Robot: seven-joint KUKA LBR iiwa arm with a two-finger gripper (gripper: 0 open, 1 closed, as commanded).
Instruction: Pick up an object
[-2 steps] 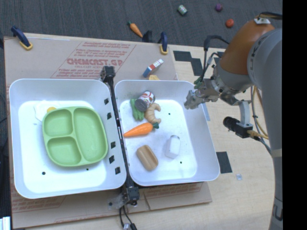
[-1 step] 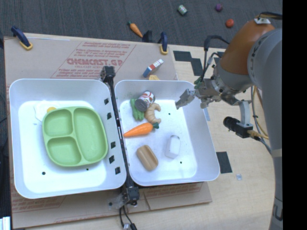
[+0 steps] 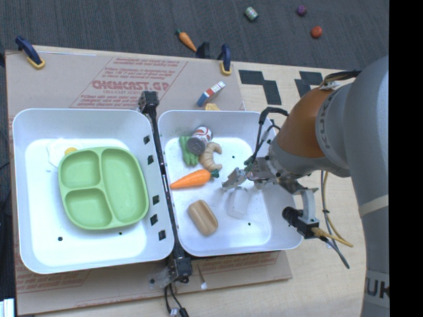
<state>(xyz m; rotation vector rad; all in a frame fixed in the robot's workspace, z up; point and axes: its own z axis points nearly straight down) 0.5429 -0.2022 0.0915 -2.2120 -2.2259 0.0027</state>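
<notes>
Reaching in from the right, the grey arm [image 3: 344, 124] with its orange band hangs over the right bin [image 3: 261, 236], and its bulk covers that bin's right wall and much of the bench beyond. The gripper [image 3: 232, 178] sits low over the middle of the right bin, just right of the carrot [image 3: 192, 179]. Its metal tips are small and blurred against the white floor, so whether the claw is spread or closed cannot be told, and nothing can be seen between them. A pale, see-through shape [image 3: 238, 203] lies just below the gripper; its outline is too faint to name.

The carrot lies flat near the bin's left wall, orange tip pointing left, green end toward the gripper. Above the carrot, toward the bin's far wall, a tight cluster sits touching: a green piece [image 3: 189, 149], a tan curved piece [image 3: 211, 154] and a round grey and red thing [image 3: 200, 137], partly overlapping one another. Below the carrot, a tan bread-like roll [image 3: 203, 217] lies alone on the bin floor.

Left of the carrot, past the black clips, the left bin [image 3: 33, 236] bears a green divided plate [image 3: 102, 187], with a yellow scrap [image 3: 70, 151] peeking out at its upper left edge
</notes>
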